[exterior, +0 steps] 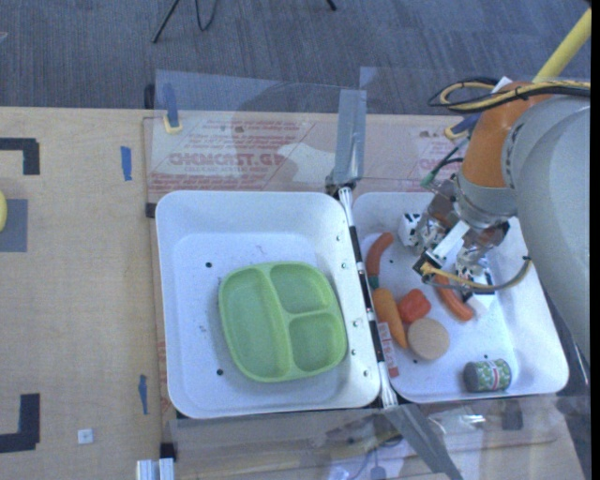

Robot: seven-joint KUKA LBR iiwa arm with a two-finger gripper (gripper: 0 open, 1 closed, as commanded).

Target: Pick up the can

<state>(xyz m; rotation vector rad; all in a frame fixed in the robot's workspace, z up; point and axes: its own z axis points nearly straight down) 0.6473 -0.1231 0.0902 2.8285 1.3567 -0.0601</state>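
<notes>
My gripper [452, 265] hangs over the right bin [534, 323] (whether open or closed, I cannot tell); the can [487, 375] lies sideways, green-labelled, well apart.

Robotics lab, taped bench [75, 281], white bins [187, 225], tripod legs [187, 14]

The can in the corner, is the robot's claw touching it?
Apart. The camera view shows the can lying near the right bin's front corner, with bare white bin floor between it and the gripper, which is farther back.
</notes>
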